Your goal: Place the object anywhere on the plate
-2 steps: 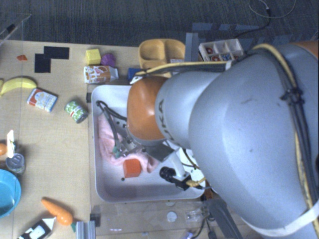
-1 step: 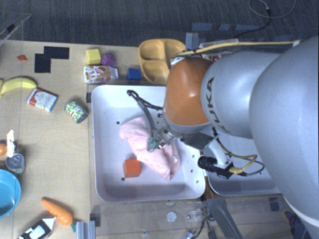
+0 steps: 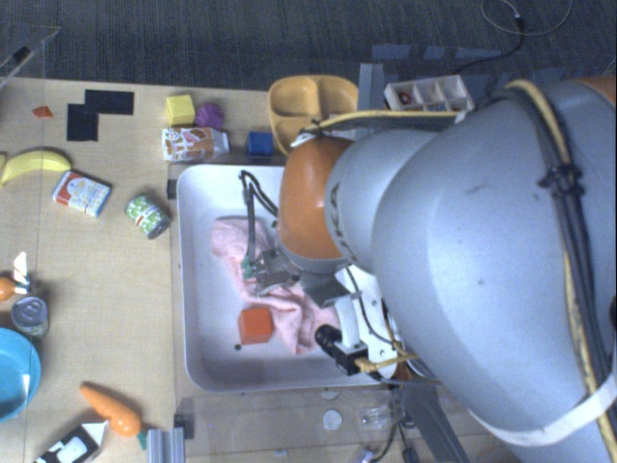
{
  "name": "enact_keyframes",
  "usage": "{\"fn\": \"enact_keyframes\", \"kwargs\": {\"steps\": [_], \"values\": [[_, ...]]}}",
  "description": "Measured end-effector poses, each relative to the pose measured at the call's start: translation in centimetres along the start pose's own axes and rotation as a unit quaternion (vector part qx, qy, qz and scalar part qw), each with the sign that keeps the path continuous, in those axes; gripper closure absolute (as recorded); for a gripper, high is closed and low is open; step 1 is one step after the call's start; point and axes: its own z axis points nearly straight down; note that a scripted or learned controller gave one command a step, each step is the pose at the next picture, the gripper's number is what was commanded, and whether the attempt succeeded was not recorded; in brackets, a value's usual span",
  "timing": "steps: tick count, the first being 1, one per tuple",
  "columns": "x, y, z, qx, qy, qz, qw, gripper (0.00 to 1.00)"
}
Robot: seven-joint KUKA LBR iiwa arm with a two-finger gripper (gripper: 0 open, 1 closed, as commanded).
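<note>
The blue plate (image 3: 13, 379) is lying at the far left edge of the bench, cut off by the frame, with one small metal can (image 3: 30, 314) standing just above it. One banana (image 3: 34, 165) is curving along the upper left, beside one red-and-white carton (image 3: 81, 193) whose print is too small to read. One carrot (image 3: 112, 409) is lying near the lower edge, its thin end pointing up and left. One green-labelled can (image 3: 147, 215) is resting on its side just outside the white bin (image 3: 190, 287).

Behind the bin, one yellow block (image 3: 179, 109), one purple piece (image 3: 209, 116), one printed box (image 3: 195, 144) with illegible lettering and one blue block (image 3: 258, 144) are sitting in a loose row, followed by one yellow divided bowl (image 3: 310, 104).

Inside the bin, one pink cloth (image 3: 236, 244) is lying crumpled. The orange block (image 3: 255, 325) is sitting at the cloth's lower edge, touching it, well apart from the plate. It is looking roughly square, so no long axis can be told.

The gripper (image 3: 258, 270) is hanging over the cloth, just above the block; whether it is spread or closed cannot be told. The grey arm (image 3: 463, 258) is covering the bin's right side.
</note>
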Motion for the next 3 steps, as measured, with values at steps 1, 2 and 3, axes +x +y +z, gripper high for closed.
{"fn": "enact_keyframes", "kwargs": {"steps": [1,2,3], "values": [[-0.1,0.0,0.2,0.0,-0.001,0.001,1.0,0.0],[0.2,0.2,-1.0,-0.003,0.002,-0.001,1.0,1.0],[-6.0,-6.1,-3.9,0.009,0.0,-0.01,0.9999,1.0]]}}
